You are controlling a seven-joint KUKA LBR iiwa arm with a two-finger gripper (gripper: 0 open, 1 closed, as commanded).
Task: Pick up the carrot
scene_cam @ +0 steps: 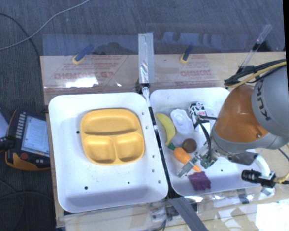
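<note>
Hovering low over the carrot (pixel 182 156) in the right bin (pixel 228 183), jaws (pixel 189 169) at its lower end, apart or together impossible to tell. Risking a slip onto the purple toy (pixel 200 181) just below the carrot, or nudging the brown ball (pixel 189 145) beside it.

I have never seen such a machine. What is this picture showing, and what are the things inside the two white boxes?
One camera looks down at a slant on a bench. The grey and orange robot arm reaches in from the right. Its end effector is low in the right bin, right beside the carrot; whether it grips anything cannot be told. That bin also holds a banana, a white bottle, a brown round item and a purple toy. The left bin holds a yellow divided tray.
</note>
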